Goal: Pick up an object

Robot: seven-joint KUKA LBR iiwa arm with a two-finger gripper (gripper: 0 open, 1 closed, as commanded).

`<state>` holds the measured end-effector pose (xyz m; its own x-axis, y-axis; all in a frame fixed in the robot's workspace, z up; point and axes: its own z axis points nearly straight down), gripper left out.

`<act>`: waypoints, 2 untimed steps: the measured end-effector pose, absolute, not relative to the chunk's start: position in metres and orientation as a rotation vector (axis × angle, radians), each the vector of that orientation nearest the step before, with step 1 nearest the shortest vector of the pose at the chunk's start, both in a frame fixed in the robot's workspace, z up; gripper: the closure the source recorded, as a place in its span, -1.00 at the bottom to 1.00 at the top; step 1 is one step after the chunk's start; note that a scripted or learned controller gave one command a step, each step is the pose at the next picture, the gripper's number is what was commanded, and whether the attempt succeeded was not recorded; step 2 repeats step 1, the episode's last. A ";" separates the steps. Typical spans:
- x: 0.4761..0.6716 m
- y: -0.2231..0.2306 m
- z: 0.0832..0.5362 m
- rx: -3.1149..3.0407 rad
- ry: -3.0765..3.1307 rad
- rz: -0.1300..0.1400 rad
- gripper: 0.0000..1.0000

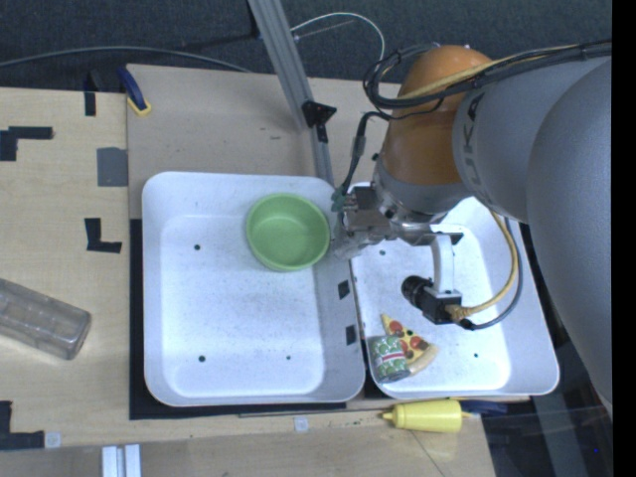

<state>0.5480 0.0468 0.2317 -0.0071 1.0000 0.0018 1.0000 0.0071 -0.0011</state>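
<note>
Green round plastic bowl (287, 231) sits upright in the left white shallow bin (174, 296), top right corner, close against the wall shared with the right white bin (497, 361). We see the gripper (350, 229) just beside the bowl's right rim, over the divider; whether it is apart or together we cannot tell. Nothing visibly held. We judge the bowl light, stiff, smooth and a bit slippery, not fragile; best hold looks like pinching the thin rim wall, one side inside, one outside. Right bin holds a flat pizza-slice toy (399, 348). Yellow squeeze bottle (427, 416) lies on the bench below the bins; clear plastic tub (40, 318) lies far left. No readable writing or brands anywhere.
</note>
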 end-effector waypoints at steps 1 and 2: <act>0.566 0.094 0.221 -2.213 -2.227 0.002 1.00; 0.566 0.094 0.221 -2.213 -2.227 0.002 1.00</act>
